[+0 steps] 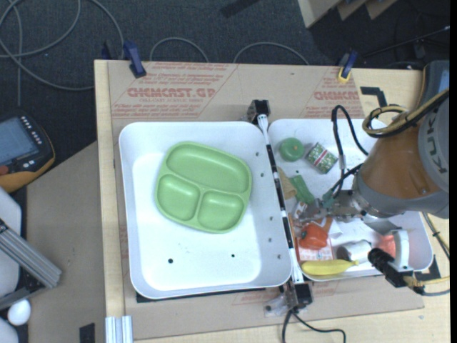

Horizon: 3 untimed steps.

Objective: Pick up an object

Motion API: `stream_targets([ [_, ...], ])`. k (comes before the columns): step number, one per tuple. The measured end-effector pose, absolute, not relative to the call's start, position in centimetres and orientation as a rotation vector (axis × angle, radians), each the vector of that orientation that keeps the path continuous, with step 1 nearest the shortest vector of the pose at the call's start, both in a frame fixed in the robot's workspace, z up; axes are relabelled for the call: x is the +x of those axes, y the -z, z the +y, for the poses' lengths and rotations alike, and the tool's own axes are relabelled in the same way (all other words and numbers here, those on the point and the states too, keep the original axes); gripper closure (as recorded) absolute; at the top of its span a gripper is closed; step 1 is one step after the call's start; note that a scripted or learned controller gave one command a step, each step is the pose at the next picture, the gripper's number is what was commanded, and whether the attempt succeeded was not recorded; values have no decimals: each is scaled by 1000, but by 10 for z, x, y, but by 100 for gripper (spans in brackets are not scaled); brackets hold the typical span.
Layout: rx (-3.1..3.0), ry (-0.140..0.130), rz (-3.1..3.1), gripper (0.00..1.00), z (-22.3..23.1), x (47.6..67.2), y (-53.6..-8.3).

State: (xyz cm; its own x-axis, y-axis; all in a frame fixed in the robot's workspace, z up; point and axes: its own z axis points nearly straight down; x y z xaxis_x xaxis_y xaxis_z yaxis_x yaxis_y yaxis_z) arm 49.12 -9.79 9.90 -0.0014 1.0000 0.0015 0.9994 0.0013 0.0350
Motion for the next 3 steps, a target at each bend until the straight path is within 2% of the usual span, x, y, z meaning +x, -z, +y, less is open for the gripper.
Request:
stream_targets([
  [2,2203,-34,2197,0,-95,491,-99],
  [3,2197,-48,2197,100,-92,494,-112],
])
